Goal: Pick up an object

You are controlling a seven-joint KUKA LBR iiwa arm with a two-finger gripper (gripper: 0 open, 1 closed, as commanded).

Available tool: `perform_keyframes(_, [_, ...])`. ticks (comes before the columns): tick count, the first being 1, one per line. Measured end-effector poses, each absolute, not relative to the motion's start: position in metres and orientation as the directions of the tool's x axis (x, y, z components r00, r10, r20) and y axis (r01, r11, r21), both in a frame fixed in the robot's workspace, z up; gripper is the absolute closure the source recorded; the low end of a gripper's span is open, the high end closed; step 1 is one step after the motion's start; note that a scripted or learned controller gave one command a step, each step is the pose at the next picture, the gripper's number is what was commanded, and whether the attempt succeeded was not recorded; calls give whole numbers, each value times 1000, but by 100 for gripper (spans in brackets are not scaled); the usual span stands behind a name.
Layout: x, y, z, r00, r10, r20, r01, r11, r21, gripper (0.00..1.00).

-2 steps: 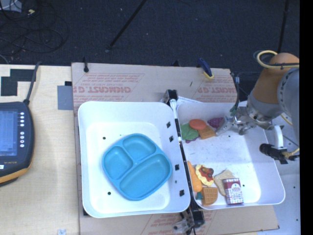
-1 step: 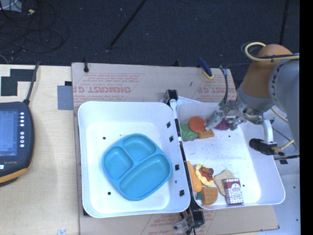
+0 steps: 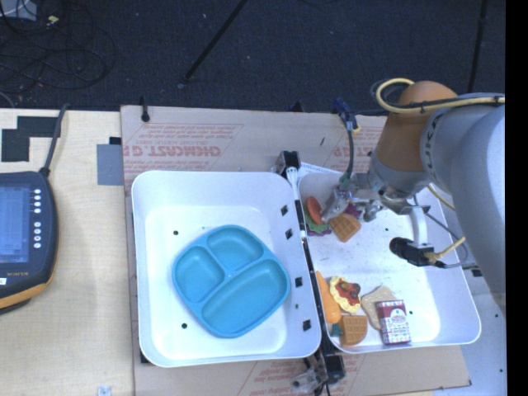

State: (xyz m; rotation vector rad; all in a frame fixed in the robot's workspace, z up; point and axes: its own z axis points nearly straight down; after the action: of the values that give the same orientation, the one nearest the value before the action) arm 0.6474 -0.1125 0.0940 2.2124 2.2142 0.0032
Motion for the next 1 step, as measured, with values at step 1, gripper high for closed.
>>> perform_keyframes(1, [645, -114, 101, 4, 1000, -2, 1000, -4, 2, 100])
